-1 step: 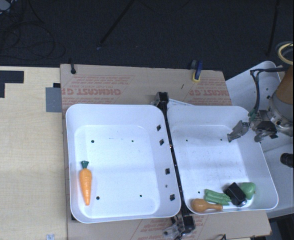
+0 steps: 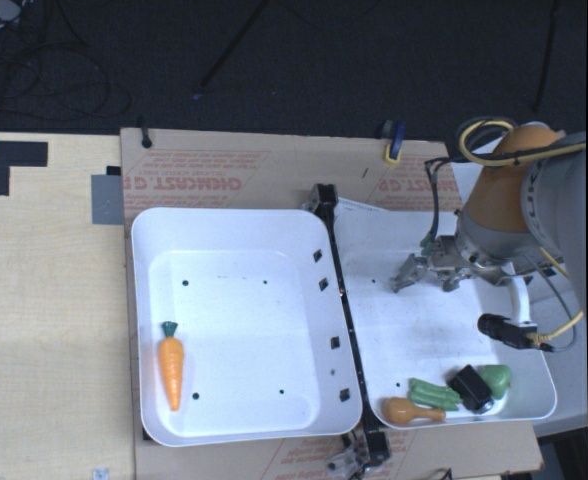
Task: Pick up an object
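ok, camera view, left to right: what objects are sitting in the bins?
carrot → tan pear-shaped piece → green pod → black block → green piece. The carrot lies in the left bin, the others in the right bin.

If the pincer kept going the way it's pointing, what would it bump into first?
The pincer points toward the left of the picture, over bare floor of the right bin. Going straight on, it would probably meet the black divider between the bins first, though its height is hard to judge.

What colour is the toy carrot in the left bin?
Orange with a dark green top, seen in the camera view: carrot lying near the left bin's left wall.
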You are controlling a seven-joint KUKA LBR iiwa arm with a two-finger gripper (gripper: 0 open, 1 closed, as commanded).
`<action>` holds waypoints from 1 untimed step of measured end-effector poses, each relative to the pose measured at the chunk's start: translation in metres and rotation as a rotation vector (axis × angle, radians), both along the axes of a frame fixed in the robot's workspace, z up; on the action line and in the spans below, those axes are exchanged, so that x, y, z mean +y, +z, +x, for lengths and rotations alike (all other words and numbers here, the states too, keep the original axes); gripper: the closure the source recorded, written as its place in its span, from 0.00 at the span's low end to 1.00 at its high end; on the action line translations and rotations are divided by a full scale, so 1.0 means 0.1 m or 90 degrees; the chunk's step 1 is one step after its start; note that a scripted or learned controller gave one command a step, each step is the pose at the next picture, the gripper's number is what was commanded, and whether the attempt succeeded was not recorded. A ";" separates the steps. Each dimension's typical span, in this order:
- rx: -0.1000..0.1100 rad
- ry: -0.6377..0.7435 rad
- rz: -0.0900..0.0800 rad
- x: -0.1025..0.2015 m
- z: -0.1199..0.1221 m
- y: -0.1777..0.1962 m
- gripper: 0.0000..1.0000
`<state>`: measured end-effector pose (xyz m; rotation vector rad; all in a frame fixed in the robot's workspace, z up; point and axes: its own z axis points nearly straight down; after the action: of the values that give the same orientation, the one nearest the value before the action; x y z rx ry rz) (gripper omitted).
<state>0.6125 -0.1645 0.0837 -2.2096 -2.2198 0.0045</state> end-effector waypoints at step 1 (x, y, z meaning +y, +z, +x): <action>-0.003 -0.002 -0.002 -0.03 0.00 0.17 1.00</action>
<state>0.6129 -0.1679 0.1008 -2.2166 -2.2214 0.0031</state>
